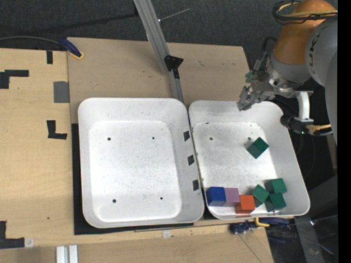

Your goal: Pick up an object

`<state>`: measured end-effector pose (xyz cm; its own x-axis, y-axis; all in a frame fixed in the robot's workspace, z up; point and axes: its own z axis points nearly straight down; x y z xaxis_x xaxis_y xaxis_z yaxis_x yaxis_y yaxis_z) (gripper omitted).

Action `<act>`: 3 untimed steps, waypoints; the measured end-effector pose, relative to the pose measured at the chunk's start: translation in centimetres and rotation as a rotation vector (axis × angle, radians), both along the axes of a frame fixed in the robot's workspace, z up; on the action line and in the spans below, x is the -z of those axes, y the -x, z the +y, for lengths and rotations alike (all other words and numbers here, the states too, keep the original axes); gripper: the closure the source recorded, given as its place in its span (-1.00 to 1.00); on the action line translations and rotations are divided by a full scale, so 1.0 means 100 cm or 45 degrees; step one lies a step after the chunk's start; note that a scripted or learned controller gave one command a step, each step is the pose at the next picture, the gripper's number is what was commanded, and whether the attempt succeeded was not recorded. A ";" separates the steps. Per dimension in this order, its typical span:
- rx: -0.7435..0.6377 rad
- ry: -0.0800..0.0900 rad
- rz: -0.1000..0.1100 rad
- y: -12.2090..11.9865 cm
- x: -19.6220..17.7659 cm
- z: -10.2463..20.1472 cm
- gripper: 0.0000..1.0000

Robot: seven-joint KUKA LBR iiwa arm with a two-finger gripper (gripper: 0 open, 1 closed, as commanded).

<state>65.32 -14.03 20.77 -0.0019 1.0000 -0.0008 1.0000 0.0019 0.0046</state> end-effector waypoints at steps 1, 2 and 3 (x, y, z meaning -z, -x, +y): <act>-0.006 -0.004 0.008 0.016 -0.004 0.062 1.00; -0.007 -0.005 0.008 0.035 -0.017 0.118 1.00; -0.005 -0.003 0.009 0.061 -0.019 0.162 1.00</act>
